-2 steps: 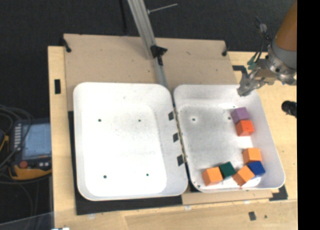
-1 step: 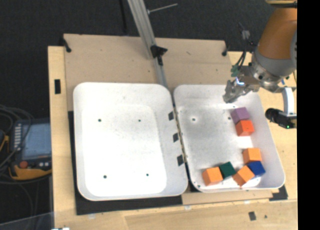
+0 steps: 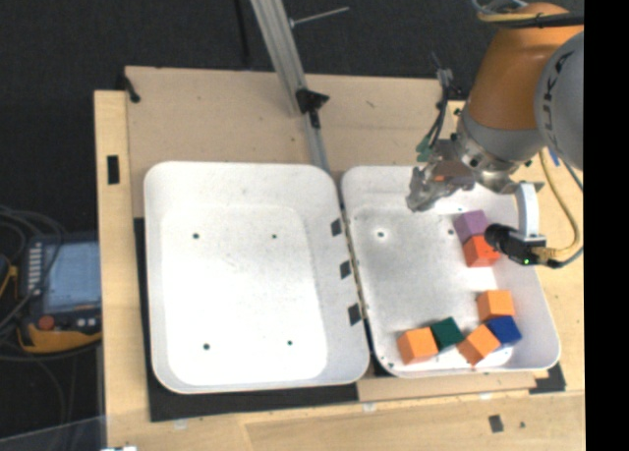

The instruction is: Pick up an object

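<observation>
The right bin (image 3: 393,272) holds several small blocks. A purple block (image 3: 471,224) and an orange-red block (image 3: 480,251) lie near its right wall. Along the near edge sit an orange block (image 3: 418,344), a green block (image 3: 447,332), another orange block (image 3: 481,343), a blue block (image 3: 502,329) and an orange block (image 3: 495,304). My gripper (image 3: 428,191) hangs over the far part of the right bin, left of the purple block, with nothing seen between its fingers.
The left bin (image 3: 246,272) lies beside the right one. A slanted metal rail (image 3: 285,46) runs down to the bins' far edge. A pendant device (image 3: 59,292) sits off the bench at left. A black cable connector (image 3: 511,243) hangs by the right bin's wall.
</observation>
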You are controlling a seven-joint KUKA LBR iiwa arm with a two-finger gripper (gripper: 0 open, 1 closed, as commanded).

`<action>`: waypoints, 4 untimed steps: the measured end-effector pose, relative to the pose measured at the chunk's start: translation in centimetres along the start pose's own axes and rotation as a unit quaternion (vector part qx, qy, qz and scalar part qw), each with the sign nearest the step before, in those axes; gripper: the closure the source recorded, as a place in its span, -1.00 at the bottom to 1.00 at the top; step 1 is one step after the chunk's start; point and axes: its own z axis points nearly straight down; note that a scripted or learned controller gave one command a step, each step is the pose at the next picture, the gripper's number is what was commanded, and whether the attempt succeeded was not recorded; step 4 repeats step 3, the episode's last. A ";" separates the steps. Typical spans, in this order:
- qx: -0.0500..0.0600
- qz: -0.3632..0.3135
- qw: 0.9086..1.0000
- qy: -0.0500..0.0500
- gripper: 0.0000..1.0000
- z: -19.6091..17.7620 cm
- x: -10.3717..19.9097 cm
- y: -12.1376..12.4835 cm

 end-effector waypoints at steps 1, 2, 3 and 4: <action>0.000 0.000 1.000 0.000 1.00 0.5 4.3 -2.0; 0.000 -0.001 1.000 0.001 1.00 1.1 9.6 -2.5; -0.001 -0.002 1.000 0.002 1.00 -0.2 14.8 -3.4; -0.001 -0.002 1.000 0.002 1.00 -0.2 14.8 -3.4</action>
